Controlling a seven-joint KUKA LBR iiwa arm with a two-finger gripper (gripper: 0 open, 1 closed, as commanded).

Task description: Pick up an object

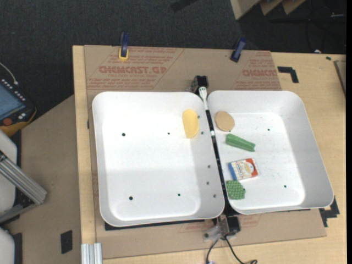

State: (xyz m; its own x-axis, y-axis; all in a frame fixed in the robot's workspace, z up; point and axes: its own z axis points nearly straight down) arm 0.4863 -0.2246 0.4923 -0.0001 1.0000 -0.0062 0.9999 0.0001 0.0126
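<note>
Just right of the frame's centre, in the right shallow white bin (308,147), lie a tan round disc (224,121), a green oblong block (240,142), a red, white and blue packet (242,169) and a green textured piece (235,189), while a pale yellow oblong piece (190,124) rests in the left shallow white bin (110,147).

Red print reading "CHEMCAST G.P" runs across the brown board (137,65) under the bins, at upper left of the frame. Similar red lettering at upper right is too faint to read.
</note>
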